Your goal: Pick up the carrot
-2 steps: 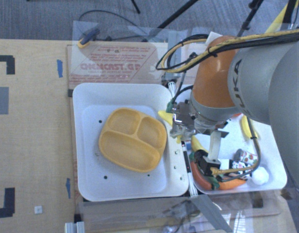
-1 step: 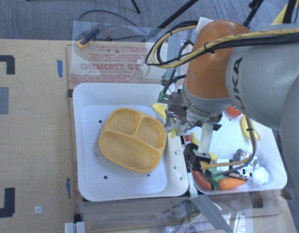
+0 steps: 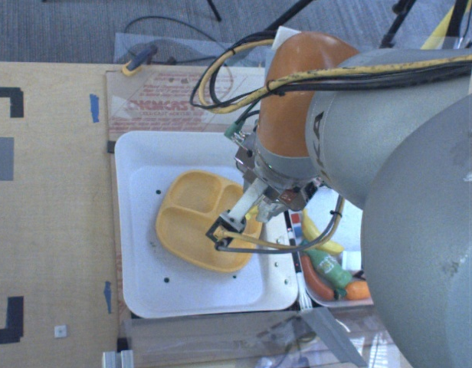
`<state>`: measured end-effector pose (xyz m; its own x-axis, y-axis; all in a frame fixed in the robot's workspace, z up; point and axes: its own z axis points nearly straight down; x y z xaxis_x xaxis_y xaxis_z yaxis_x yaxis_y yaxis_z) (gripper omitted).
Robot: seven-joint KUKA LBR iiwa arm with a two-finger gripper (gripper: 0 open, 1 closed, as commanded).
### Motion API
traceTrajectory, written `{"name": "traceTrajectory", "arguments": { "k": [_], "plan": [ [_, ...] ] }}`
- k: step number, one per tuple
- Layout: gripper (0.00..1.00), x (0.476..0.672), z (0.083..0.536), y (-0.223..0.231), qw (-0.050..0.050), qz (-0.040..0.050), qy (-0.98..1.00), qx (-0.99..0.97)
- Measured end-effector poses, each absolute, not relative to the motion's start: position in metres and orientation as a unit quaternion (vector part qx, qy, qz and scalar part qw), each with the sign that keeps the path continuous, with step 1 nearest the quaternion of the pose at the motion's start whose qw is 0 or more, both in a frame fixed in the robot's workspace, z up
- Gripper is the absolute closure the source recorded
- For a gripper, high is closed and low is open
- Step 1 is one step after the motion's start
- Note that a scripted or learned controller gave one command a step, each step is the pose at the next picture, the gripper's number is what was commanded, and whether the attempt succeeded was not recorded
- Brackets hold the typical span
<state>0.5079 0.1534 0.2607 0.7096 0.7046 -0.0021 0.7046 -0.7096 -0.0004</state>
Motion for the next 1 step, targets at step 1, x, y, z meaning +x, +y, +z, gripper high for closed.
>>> {"name": "traceTrajectory", "arguments": {
  "k": [1],
  "plan": [
    [1.00, 0.5412, 0.2587, 0.1218, 0.001, 0.0001, 0.529, 0.849]
  ]
}}
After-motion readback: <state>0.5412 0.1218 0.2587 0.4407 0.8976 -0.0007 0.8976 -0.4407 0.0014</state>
